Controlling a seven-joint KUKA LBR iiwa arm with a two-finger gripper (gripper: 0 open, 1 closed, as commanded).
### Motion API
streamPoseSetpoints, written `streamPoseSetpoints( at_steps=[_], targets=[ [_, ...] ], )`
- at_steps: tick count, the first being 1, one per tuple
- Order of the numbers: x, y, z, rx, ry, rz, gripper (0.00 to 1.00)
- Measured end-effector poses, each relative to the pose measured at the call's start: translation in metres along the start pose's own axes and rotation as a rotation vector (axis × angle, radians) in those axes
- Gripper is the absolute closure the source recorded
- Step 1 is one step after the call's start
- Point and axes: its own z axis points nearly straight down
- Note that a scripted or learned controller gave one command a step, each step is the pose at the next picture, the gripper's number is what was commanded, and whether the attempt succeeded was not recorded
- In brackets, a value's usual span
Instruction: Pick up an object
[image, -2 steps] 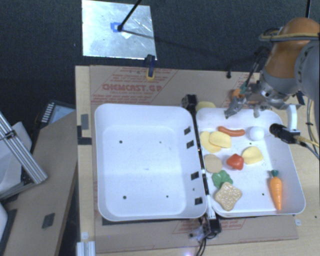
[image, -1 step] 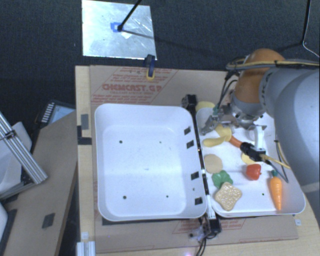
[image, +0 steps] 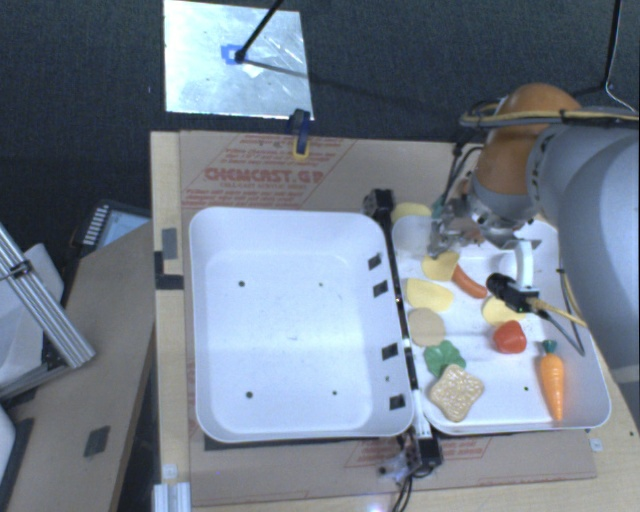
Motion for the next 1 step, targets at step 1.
streamPoseSetpoints(
  at_steps=[1],
  targets=[
    [-0.0051,0.0018,-0.1966,-0.011,-0.003,0.002,1.00]
  ],
)
